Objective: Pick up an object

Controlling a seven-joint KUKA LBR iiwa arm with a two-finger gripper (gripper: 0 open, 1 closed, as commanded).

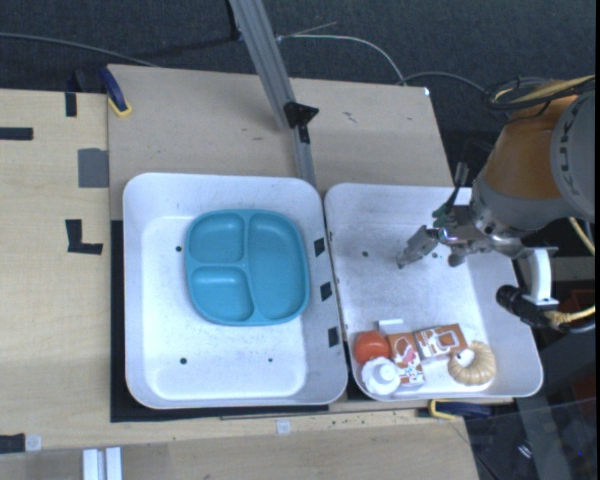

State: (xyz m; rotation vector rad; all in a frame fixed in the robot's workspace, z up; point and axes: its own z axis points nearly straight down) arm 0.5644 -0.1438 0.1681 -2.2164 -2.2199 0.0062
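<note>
Toys sit in a bunch at the near edge of the right bin (380,213), down in its front corner. One is a tan ring like a little donut (473,364), closest to the right wall. Beside it lies a flat red and white packet (427,349) with a picture on it. Next comes a small orange-red round thing (371,346), and just in front of that a white cup-like thing (382,376). They all touch or nearly touch each other.

Next to this bin, on its left, is the left bin (145,298). A blue plate (247,267) with three parts lies flat in the middle of it. Nothing is on the plate.

Farther back in the right bin, the tool (430,250) hangs over the bare white floor of the bin, well apart from the toys. It has two dark, thin fingers. One points down and to the left, and the other is close by on its right. There is a small gap between them, and nothing is in it. The grey arm (540,168) with its orange band comes in from the right side.

Behind the bins is the tan worktop (200,118). A grey metal pole (265,53) leans across it and ends between the two bins at the back. Thin wires lie on the dark floor past the worktop.
</note>
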